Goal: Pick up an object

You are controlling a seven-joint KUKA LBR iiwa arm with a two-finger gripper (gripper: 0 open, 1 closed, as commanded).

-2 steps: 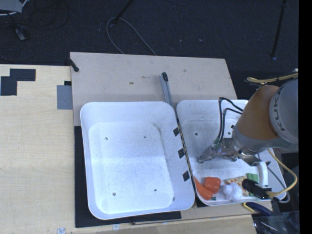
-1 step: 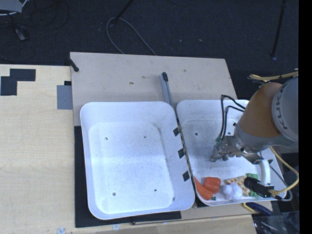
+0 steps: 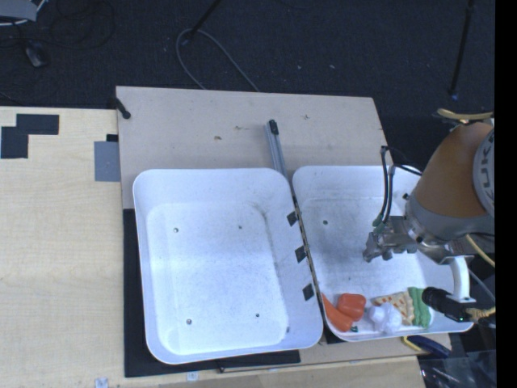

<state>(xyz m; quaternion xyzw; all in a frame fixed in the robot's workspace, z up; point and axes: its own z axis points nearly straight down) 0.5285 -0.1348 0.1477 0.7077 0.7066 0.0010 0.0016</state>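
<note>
The gripper is being seen over the floor of the right bin, about at its middle and a little toward its right wall. It is pointing down and to the left of the view. Whether it is open or closed cannot be told, because it is being shown small and dark from above; whether it is touching the bin floor cannot be told either. It is being carried by the arm, whose orange band is showing at the right side of the view.

The things to be picked are lying together along the near rim of the right bin, apart from the gripper. An orange object is lying in the near left corner. Just beside it, to the right, a white crumpled object is being seen, with a tan object touching it from behind. A green object is lying next to the tan one, nearer to the right wall.

The left bin is standing side by side with the right one, and small black clips are being seen on the edge between them. Both bins are being borne by a pale board, on which a grey bar is lying behind the bins. A light wooden table is being seen at the left, and cables are lying on the dark floor behind.
</note>
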